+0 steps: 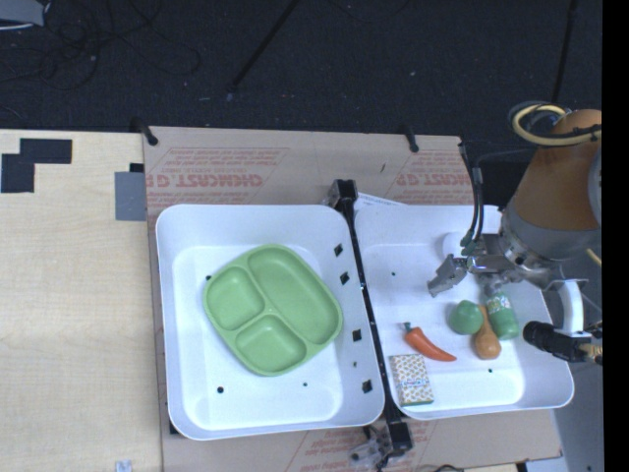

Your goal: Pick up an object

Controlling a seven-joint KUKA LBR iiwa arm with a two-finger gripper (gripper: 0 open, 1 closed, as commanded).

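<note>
Two shallow white bins are sitting side by side on the bench, the left bin (pixel 182 264) and the right bin (pixel 413 234), with a black divider running between them. The grey arm (pixel 555 190), with its orange band above the wrist, is reaching in from the right and hanging over the right bin. Its gripper (pixel 454 271) is pointing left over the middle of that bin; whether its pincer is spread wide or closed narrow cannot be told from this slant, and nothing is showing between its tips. The objects are lying in the near half of the right bin: a round green piece (pixel 465 316) is sitting just near of the gripper, a small green bottle-like item (pixel 501 318) is lying just beside it on the right, and an orange-brown piece (pixel 486 342) is resting touching or almost touching both. An orange carrot-like toy (pixel 428 343) is lying to their left, and a small patterned box (pixel 411 380) is lying near the bin's near wall. A green divided plate (pixel 271 308) is lying in the left bin.
</note>
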